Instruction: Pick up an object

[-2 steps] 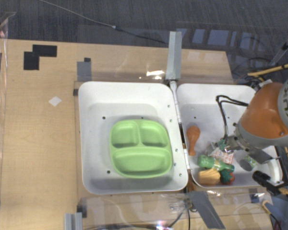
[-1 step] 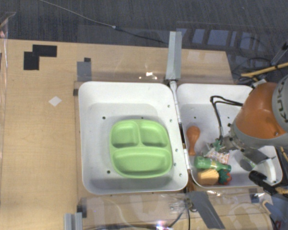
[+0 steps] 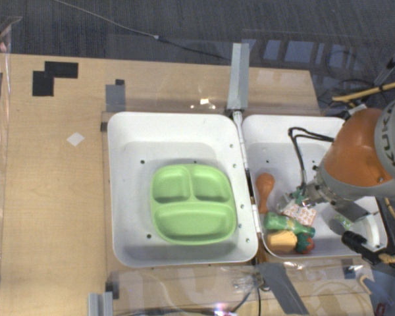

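Several small toy foods crowd the near end of the right bin [image 3: 276, 133]: a yellow-orange piece [image 3: 282, 241] sits closest to the bin's near wall, a small red and green piece [image 3: 305, 245] lies just beside it, and a green vegetable-like piece [image 3: 286, 224] rests touching them on the far side. A little farther in, a flat packet with a red and white pattern [image 3: 298, 211] lies against that green piece, and a brown, drumstick-shaped piece [image 3: 265, 188] stands off toward the wall shared with the left bin [image 3: 128, 176]. The gripper [image 3: 307, 195] is low over this cluster, just above or at the packet, with the grey arm and its orange band [image 3: 359, 153] leaning in from the right and a black cable looping over the bin floor behind it. Whether the gripper is spread or pressed together cannot be made out from this angle, and nothing can be seen between its tips, so no grasp can be claimed. The step in hand looks like the descent onto a chosen item, most likely the packet or the green piece beneath it. Closing on one item without merely nudging the neighbours, then lifting straight up, is what the next move seems to need; the packet being flat may make it slip. Farther off, the left bin holds a green divided tray [image 3: 193, 203], well apart from the action.
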### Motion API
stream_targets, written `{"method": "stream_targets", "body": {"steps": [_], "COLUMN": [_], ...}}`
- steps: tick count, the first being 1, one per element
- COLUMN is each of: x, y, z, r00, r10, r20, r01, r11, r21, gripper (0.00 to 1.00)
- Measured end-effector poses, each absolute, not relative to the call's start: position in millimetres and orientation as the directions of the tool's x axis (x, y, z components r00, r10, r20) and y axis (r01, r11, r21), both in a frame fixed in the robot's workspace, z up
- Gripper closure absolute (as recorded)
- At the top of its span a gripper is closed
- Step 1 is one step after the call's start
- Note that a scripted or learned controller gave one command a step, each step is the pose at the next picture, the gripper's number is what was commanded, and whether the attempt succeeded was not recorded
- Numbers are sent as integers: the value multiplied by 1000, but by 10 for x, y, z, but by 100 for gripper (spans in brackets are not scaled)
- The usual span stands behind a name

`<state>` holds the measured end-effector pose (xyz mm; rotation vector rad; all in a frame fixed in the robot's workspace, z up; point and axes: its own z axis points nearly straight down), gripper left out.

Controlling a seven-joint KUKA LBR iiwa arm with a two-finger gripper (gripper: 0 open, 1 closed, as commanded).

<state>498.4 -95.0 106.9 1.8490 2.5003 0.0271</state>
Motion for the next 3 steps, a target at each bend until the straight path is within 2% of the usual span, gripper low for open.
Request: {"method": "stream_targets", "body": {"steps": [1,2,3], "x": [4981,4981,4981], "y": [-1561,-1559,-1559], "z": [1513,1512,1512], "r00": [-340,-339,-339], "r10": [941,941,941], "r20": [-4,-3,-3], "r01": [941,941,941], "r11": [340,339,339], "r21": [5,5,5], "gripper": [100,0,0]}}
